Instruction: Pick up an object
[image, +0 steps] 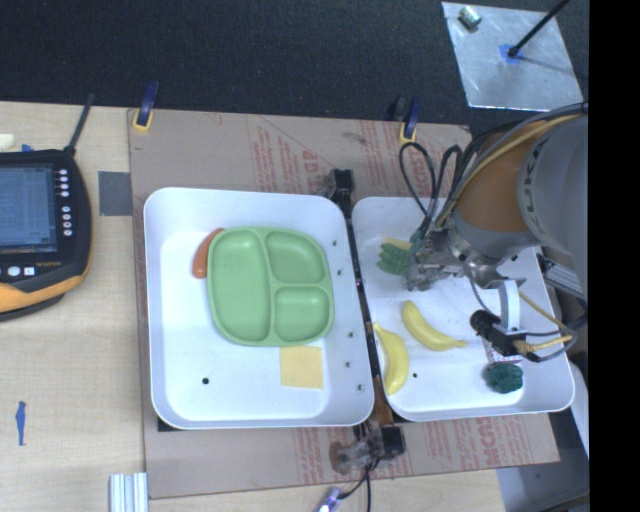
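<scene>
The right bin (455, 400) holds two yellow bananas: one (430, 328) near its middle, another (392, 360) against the left wall. A green leafy piece (394, 258) lies at the bin's upper left with a bit of yellow behind it. A dark green broccoli-like piece (504, 376) sits at the lower right. My gripper (422, 272) hangs over the bin's upper left, just right of the leafy piece and above the middle banana. Its tips are hard to make out against the wrist hardware.
The left bin (170, 300) carries a green divided tray (270, 285), an orange-red sausage-like item (203, 255) tucked at its left edge, and a yellow square slice (301, 366). A teach pendant (35, 225) lies at the far left. Cables (425, 180) loop above the right bin.
</scene>
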